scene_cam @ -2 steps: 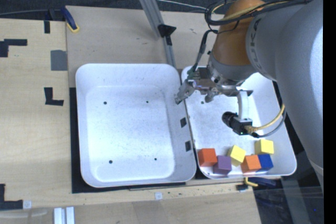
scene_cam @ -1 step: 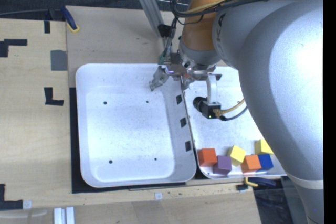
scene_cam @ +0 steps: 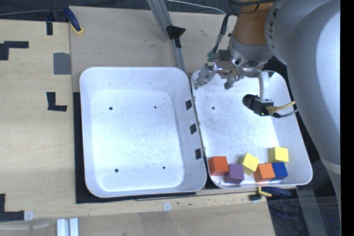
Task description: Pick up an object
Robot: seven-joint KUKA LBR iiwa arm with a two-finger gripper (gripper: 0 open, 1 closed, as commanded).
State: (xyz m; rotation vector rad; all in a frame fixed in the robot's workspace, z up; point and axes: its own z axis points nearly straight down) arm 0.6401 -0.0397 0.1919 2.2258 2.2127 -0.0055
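Along the near rim of the right bin (scene_cam: 296,135) sits a cluster of small blocks: an orange block (scene_cam: 218,164), a purple block (scene_cam: 236,172) just beside it, a yellow block (scene_cam: 250,162) behind that, then a second orange block (scene_cam: 264,172) touching a blue block (scene_cam: 280,170), with another yellow block (scene_cam: 279,153) just behind the blue one. Left of them lies the left bin (scene_cam: 133,130). Farther back, over the right bin's far left corner, hangs the gripper (scene_cam: 217,78), its fingers spread apart with nothing between them, well apart from the blocks. Above it rises the orange band (scene_cam: 260,8) of the grey arm (scene_cam: 310,41).
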